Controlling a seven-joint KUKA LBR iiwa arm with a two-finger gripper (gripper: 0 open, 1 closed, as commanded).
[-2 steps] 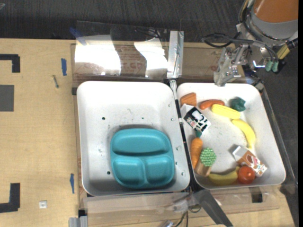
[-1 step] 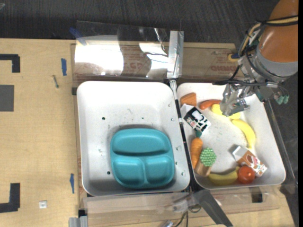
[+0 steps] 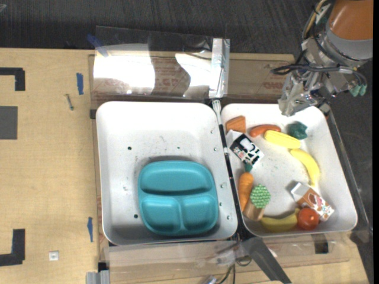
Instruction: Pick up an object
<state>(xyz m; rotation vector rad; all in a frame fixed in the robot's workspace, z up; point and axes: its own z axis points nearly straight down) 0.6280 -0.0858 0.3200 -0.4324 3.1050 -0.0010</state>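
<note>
My gripper hangs over the far edge of the right bin, above its back wall, with nothing seen between the fingers. Below it in the bin lie a dark green piece, a yellow banana, another yellow piece, an orange-red piece and an orange wedge. A black-and-white carton lies by the left wall. Toward the front are a carrot, a broccoli, a second banana, a tomato and a small printed box.
The left bin holds a teal divided tray. A clear plastic sheet and a metal bracket lie behind the bins. Cardboard panels cover the bench to the left.
</note>
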